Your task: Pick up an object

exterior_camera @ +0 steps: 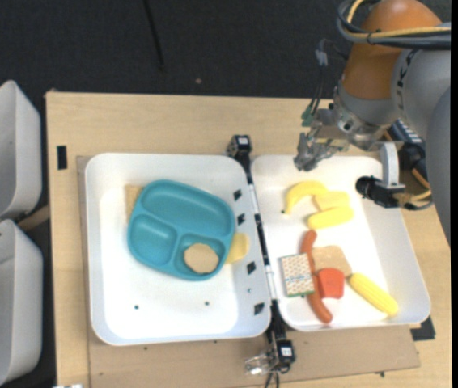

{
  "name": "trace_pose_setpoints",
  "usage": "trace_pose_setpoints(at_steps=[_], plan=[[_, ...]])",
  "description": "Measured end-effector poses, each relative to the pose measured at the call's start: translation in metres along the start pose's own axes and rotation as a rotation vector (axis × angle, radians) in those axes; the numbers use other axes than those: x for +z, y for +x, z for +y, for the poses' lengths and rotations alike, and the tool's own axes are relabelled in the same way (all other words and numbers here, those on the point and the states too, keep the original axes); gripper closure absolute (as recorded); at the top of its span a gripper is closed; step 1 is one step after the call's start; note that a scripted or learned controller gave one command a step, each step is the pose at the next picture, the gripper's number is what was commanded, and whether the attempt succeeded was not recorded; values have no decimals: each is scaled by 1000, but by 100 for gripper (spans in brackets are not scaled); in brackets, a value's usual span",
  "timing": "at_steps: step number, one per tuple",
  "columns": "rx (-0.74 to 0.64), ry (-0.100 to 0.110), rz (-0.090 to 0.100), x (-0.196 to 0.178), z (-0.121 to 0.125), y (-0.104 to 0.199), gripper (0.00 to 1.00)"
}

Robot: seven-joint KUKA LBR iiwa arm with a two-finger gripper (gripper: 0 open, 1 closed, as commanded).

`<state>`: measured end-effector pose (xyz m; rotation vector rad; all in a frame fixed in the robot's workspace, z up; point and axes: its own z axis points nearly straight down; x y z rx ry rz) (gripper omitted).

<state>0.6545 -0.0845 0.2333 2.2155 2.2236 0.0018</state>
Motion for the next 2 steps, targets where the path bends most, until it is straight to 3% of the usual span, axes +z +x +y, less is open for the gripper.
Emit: trace_pose_setpoints(at_steps=[1, 2], plan=[[-2, 0, 0, -4, 15, -3, 100], [1, 2, -2, -4, 14, -7, 100]])
